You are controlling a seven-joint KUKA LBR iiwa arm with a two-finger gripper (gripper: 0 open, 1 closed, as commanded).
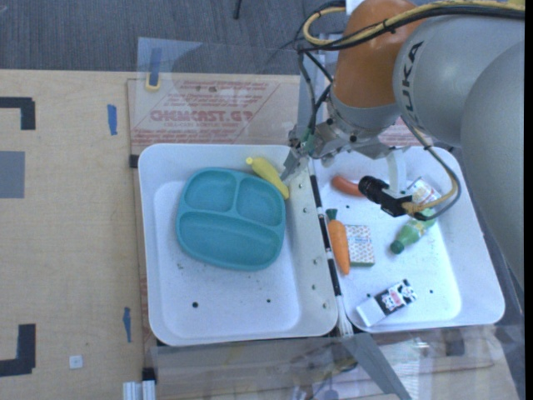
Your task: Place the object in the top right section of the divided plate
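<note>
Banana lies just beside the divided plate — pinched by the jaws.

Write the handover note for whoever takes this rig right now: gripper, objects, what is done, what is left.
Gripper: low over the left white bin's upper right corner, at the yellow banana-shaped toy; finger state unreadable.
Yellow toy: lying against the upper right rim of the teal divided plate, not in a section.
Plate: in the left bin, all three sections bare.
Right white bin: orange carrot toy, green bottle, other small items.
Done: nothing placed.
Left: get the object into the plate's top right section.
</note>
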